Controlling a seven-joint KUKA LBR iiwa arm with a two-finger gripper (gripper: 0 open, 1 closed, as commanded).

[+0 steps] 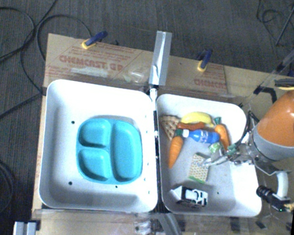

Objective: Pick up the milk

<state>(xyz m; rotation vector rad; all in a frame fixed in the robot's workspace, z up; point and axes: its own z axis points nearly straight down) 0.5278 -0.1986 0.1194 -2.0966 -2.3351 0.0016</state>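
Observation:
The milk point(194, 196) is a small black-and-white carton lying on its side near the front wall of the right bin point(233, 198). My gripper point(217, 159) reaches in from the right, low over the middle of that bin. It hovers at the upper right corner of a speckled green-and-white packet point(199, 168). The carton lies apart from the gripper, further toward the front and a little left. Nothing is seen held.
At the back of the right bin lie a banana point(197, 117), a blue bottle point(200, 135), two carrots point(175, 151) and a woven brown piece point(168, 124). The left bin point(59, 129) holds a blue divided plate point(111, 151). The arm's orange band point(280, 126) looms at the right.

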